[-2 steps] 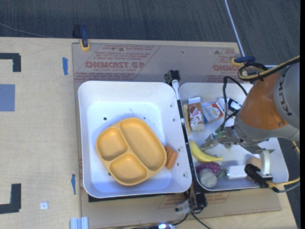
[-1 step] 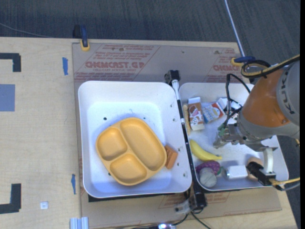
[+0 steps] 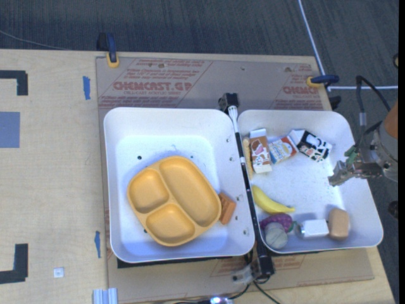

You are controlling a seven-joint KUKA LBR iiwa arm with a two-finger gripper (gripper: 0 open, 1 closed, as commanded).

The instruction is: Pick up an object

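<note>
Gripper (image 3: 336,177) hangs over the right rim of the right bin (image 3: 354,135), fingertips pointing in toward the bin floor. Whether it is open or closed cannot be told at this size; nothing seen in its grasp.

All places below are taken from the right bin.

- Tan rounded object (image 3: 339,223), bread-like: near corner on the gripper's side, lying on the floor, closest item to the gripper, clear of it.
- Small white block (image 3: 314,228): just beside the tan object, toward the bin's middle.
- Purple item with a grey disc (image 3: 276,228): near edge, close to the divider side, beside the white block.
- Banana (image 3: 268,201): along the divider wall, just above the purple item, curved, lying flat.
- Brown-and-white carton (image 3: 260,154): far part of the bin, against the divider wall.
- Small pale packet (image 3: 281,149): touching or nearly touching the carton.
- Black-and-white packet (image 3: 313,145): far part, toward the gripper's side, tilted.

Beyond the divider, the left bin (image 3: 126,170) holds a yellow three-compartment plate (image 3: 174,198), with an orange-brown block (image 3: 226,208) at the plate's edge nearest the right bin.
</note>
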